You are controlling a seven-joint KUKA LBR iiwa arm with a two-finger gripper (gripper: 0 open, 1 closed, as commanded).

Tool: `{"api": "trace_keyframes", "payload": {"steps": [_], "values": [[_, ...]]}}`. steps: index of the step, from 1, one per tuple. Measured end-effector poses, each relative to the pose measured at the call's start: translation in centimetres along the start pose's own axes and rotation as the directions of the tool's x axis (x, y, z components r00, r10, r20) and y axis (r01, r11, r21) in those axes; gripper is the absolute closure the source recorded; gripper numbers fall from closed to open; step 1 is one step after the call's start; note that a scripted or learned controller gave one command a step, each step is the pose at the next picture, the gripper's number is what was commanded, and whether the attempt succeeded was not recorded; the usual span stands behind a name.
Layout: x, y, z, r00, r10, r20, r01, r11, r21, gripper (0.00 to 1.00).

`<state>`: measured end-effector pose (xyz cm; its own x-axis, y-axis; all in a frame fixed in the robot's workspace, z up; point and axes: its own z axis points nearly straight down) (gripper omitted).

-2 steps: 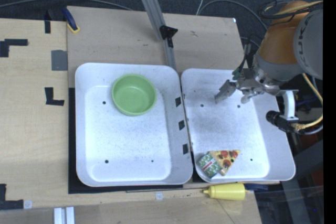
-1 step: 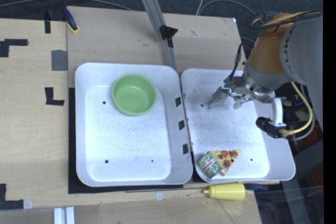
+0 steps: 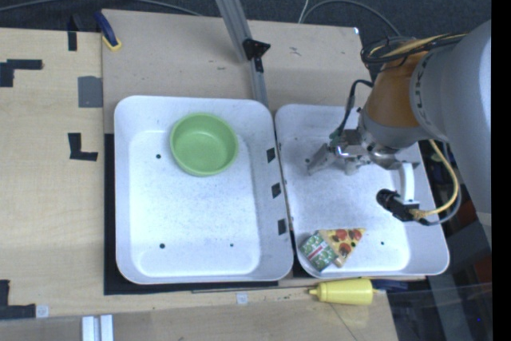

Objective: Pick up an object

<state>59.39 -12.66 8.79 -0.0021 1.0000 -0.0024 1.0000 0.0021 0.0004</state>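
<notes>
Nearest to the camera, a yellow bottle (image 3: 345,291) lies on the worktop (image 3: 48,196) just outside the right bin (image 3: 415,255), below the end effector (image 3: 335,156). A little farther in, a colourful packet (image 3: 331,243) rests in the near-left corner of that bin, below the end effector and apart from it. The end effector itself is low over the middle of the right bin; nothing can be seen between its fingers (image 3: 317,162), and how wide they stand I cannot tell. To its left, in the other bin (image 3: 128,172), sits a green bowl (image 3: 204,144). I judge this is the approach step: the next move calls for going toward the packet and descending on it.
</notes>
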Motion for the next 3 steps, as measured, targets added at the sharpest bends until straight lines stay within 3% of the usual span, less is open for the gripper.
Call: {"api": "trace_keyframes", "payload": {"steps": [1, 3], "values": [[0.1, 0.0, -1.1, 1.0, -0.001, -0.002, 0.001, 1.0, 0.0, 1.0], [0.6, 0.2, -13.8, 1.0, 0.0, -0.001, 0.0, 1.0, -0.005, 1.0]]}}
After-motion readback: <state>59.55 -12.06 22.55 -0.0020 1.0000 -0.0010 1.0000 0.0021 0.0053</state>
